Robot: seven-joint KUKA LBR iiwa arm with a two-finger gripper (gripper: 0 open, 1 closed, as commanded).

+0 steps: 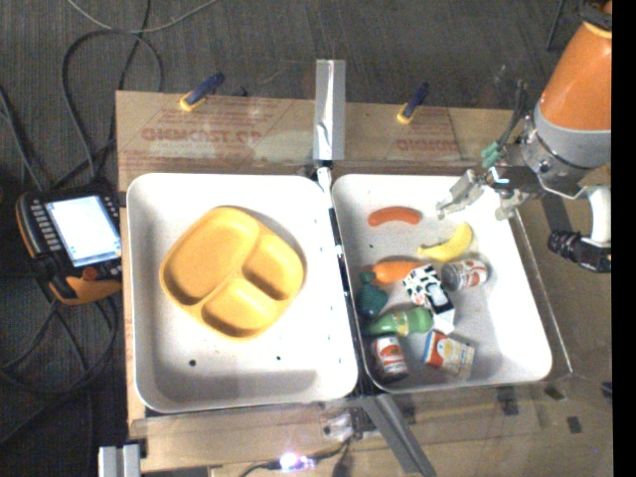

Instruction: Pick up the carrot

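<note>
The carrot (393, 270), orange with a green top at its left end, lies in the middle of the right bin (527, 306), left of a black-and-white cow-patterned item (425, 286). My gripper (478, 201) hovers over the bin's far right corner, above and to the right of the carrot. It is open, with nothing between its fingers. A yellow banana (448, 241) lies between the gripper and the carrot.
An orange sausage (396, 216) lies at the back of the right bin. A can (465, 274), a green bottle (400, 322), a second can (390, 356) and a carton (447, 353) crowd the front. The left bin (149, 366) holds a yellow divided plate (234, 269).
</note>
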